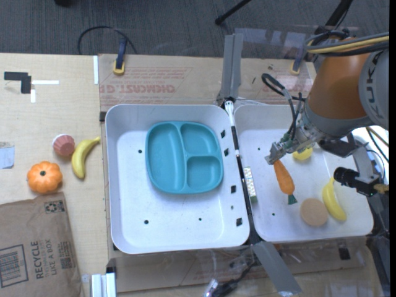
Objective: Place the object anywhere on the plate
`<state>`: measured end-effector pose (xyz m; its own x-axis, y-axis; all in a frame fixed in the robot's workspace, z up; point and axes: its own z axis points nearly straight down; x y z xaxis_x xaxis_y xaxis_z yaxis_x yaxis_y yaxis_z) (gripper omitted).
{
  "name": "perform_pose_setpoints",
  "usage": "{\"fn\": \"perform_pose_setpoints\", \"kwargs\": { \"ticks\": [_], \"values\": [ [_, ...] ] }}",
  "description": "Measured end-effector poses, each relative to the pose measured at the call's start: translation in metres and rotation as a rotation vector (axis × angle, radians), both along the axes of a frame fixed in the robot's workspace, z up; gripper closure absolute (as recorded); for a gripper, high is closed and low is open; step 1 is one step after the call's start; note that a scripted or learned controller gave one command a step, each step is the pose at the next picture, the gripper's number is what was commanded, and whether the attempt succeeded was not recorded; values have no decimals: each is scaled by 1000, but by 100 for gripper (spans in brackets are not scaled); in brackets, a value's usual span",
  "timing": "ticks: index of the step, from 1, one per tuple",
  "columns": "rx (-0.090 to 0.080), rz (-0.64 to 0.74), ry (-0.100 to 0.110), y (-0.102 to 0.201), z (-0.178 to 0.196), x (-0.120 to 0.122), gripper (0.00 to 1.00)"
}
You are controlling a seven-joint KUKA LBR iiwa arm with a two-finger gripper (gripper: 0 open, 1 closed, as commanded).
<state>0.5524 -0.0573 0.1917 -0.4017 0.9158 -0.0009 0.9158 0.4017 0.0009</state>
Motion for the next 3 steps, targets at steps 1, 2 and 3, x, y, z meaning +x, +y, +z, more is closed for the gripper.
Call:
{"fn": "perform_pose_setpoints", "kwargs": {
  "ticks": [1,2,3],
  "values": [
    [-1,67,2,90,-1,23,100],
    [-1,67,2,90,-1,23,0],
    [-2,68,2,89,8,24,100]
  ]
}}
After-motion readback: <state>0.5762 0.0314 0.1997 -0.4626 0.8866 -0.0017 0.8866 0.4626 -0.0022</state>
